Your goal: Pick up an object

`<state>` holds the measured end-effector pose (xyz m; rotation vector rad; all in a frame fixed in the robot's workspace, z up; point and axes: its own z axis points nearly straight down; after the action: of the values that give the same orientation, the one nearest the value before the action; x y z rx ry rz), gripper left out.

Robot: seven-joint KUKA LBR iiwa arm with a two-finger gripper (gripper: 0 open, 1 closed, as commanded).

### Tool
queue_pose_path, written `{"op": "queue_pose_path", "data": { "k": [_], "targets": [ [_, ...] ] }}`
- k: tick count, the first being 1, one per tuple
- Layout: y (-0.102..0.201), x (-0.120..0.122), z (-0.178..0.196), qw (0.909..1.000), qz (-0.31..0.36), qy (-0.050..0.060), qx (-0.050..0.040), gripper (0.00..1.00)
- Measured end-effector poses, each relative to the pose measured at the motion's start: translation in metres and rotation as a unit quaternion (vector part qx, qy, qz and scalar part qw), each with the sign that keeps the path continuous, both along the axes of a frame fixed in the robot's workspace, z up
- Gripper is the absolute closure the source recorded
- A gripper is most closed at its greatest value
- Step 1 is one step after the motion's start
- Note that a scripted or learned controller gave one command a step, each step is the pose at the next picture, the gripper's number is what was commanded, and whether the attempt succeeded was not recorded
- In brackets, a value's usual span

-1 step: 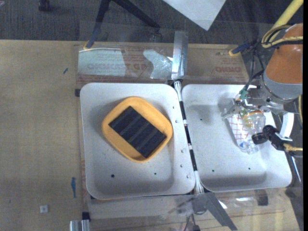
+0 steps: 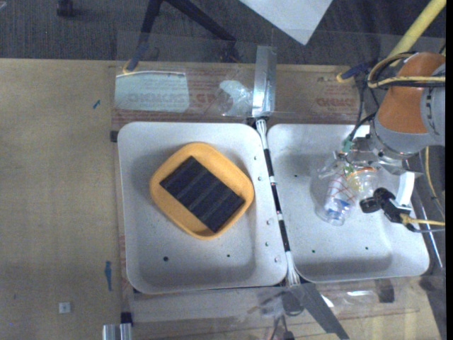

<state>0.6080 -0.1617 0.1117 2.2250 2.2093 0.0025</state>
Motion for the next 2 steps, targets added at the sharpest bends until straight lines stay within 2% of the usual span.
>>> {"op": "queue_pose_path", "data": {
  "k": [1, 2],
  "targets": [
    [0.005, -0.020, -0.007, 0.9913, 0.130, -0.017, -0.0102, 0.00],
    [0.052, -0.057, 0.003, 0.9644, 0.264, 0.002, 0.0006, 0.00]
  ]
}}
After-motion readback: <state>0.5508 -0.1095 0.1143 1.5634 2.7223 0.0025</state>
